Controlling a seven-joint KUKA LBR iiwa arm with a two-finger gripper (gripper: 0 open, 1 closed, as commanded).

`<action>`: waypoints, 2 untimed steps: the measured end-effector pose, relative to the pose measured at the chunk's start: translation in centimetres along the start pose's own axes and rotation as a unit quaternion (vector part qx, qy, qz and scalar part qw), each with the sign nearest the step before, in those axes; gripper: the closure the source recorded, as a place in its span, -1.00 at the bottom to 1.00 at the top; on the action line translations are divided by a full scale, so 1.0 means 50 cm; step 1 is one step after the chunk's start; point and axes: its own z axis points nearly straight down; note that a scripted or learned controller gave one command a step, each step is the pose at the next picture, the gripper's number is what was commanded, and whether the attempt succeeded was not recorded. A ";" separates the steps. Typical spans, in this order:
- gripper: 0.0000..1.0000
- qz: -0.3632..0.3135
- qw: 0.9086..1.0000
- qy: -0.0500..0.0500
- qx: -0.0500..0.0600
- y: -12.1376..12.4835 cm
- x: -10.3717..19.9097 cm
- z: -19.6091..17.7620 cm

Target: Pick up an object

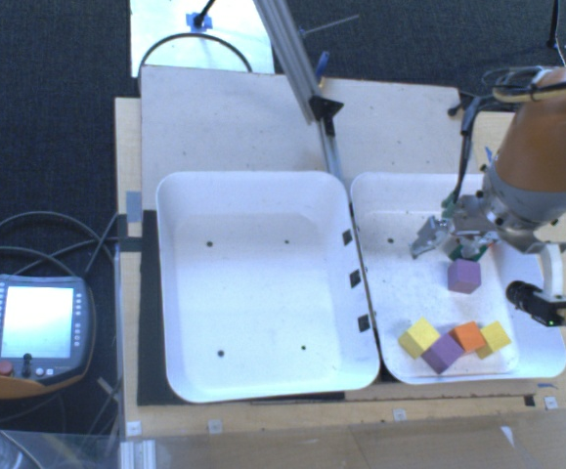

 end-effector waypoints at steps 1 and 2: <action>-1.00 -0.001 1.000 0.000 -0.001 0.001 0.004 0.084; -1.00 -0.001 1.000 0.000 -0.001 0.000 0.006 0.166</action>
